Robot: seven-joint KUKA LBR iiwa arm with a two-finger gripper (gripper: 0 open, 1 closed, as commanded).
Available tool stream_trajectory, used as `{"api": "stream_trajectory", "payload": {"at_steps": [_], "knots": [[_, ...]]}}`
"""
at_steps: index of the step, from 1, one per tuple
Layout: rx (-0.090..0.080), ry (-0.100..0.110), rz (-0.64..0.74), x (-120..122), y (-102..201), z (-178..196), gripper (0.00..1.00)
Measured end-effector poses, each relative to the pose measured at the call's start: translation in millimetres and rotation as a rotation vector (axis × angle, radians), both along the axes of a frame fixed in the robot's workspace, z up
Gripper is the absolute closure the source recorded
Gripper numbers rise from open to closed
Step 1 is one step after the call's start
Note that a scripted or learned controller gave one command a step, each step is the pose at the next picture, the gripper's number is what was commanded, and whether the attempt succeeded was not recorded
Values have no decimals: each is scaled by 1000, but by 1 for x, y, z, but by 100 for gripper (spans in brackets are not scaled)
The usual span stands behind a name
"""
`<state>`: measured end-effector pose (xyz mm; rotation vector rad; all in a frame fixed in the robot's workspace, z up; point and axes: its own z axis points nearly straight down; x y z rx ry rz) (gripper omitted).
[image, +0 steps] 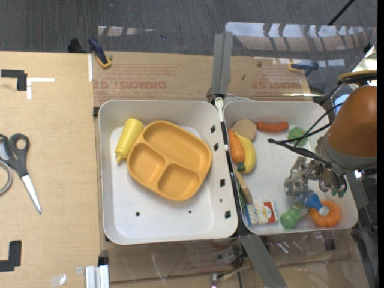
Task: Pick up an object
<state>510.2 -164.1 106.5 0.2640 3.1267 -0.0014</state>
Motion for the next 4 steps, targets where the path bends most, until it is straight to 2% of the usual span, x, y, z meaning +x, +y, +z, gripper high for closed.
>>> {"api": "stream_trajectory", "payload": {"at_steps": [1, 2, 3, 4], "knots": [[3, 0, -381, -7, 48, -14, 100], [2, -7, -435, -29, 68, -12, 100], [1, -3, -55, -30, 60, -13, 100], [-1, -11, -55, -28, 59, -12, 0]]}}
